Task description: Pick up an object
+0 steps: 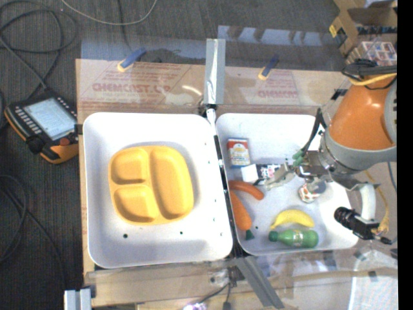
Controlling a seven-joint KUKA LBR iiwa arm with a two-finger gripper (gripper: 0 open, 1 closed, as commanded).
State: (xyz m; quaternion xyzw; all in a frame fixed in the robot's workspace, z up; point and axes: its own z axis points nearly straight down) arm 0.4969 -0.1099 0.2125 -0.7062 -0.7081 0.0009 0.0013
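1. Orange-banded and grey, the arm's wrist [361, 124] rises closest to the lens at the right of the frame, leaning over the right bin [284, 124].
2. Below it, the gripper [303, 173] hangs over the middle of that bin, amid dark cabling and metal parts; whether it is spread or pressed together I cannot tell, and nothing is visibly pinched.
3. Candidate objects all lie in the right bin: a small red and white box [239, 152] at its upper left, an orange sausage-like piece [247, 189], a carrot [242, 215] along the left wall, a yellow banana [292, 219] and a green bottle [294, 238] at the lower edge, and a small white cup-like item [310, 191] just beside the gripper.
4. Left bin [97, 237] holds a yellow divided tray [152, 184], smooth moulded plastic with three rounded compartments.
5. Bins look glossy, shallow and round-cornered; the toys look like hard, slick plastic.
6. Likely risks: curved, slippery shapes such as the banana or bottle could squirt free of a closing grip; crowded neighbours could be nudged instead of grasped; a descent near the wall could strike the rim.
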